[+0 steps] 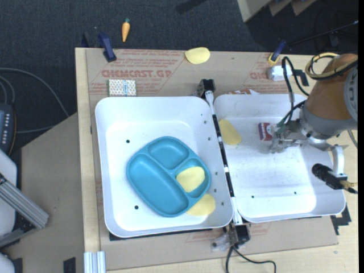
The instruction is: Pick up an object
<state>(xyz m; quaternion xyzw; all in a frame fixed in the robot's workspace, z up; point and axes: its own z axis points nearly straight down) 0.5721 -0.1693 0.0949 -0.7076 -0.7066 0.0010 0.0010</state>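
In the right bin (pixel 273 201) my gripper (pixel 277 143) hangs low over the upper middle of the floor, with the arm reaching in from the right. A small dark red box (pixel 265 131) lies just left of the gripper, touching or nearly touching it. A flat yellow piece (pixel 230 132) rests against the right bin's left wall. The left bin (pixel 114 152) holds a blue divided plate (pixel 162 175) with a yellow piece (pixel 191 178) in its small compartment. Another yellow piece (pixel 201 206) pokes out from under the plate's near edge.
On the bench behind the bins lie a yellow piece (pixel 197 55), a small patterned card (pixel 122 87) and a blue clamp (pixel 106 47). A toy carrot (pixel 125 30) lies on the dark floor beyond. A second blue clamp (pixel 277 51) sits at the back right.
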